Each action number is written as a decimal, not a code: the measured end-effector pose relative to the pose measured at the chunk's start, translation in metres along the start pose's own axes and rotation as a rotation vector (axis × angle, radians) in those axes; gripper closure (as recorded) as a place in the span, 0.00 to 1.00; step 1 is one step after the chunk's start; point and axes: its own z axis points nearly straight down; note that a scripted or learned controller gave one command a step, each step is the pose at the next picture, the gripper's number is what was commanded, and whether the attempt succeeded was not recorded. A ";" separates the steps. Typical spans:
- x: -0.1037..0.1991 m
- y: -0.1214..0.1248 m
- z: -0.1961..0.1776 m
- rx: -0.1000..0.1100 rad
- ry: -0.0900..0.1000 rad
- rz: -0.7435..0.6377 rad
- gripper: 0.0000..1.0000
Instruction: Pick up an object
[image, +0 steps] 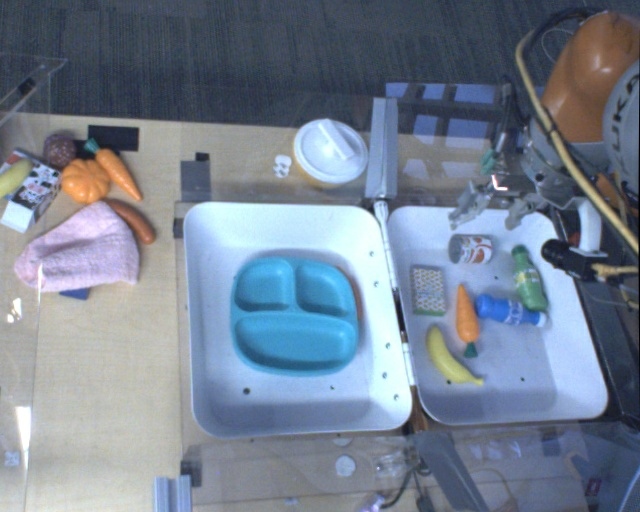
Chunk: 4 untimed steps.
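Observation:
The right bin (570, 400) holds several small items. A small can (470, 248) lies on its side near the back. A green bottle (530, 280) and a blue bottle (510, 312) lie towards the right. An orange carrot (467, 315), a yellow banana (452, 358) and a checkered pad (428, 290) lie towards the left. My gripper (494, 208) hangs over the bin's back edge, just behind the can. It is open, its fingers spread, and nothing is between them.
The left bin (210, 390) holds a blue divided tray (295, 315). A white bowl (332, 150) stands behind the bins. On the bench at far left lie a pink cloth (78, 250) and toy vegetables (100, 178). The arm (590, 70) fills the top right corner.

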 end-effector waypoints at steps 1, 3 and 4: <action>-0.056 -0.065 0.047 0.001 0.000 0.087 0.00; -0.033 -0.079 0.129 0.000 0.002 0.167 1.00; 0.023 -0.084 0.059 -0.001 0.001 0.067 1.00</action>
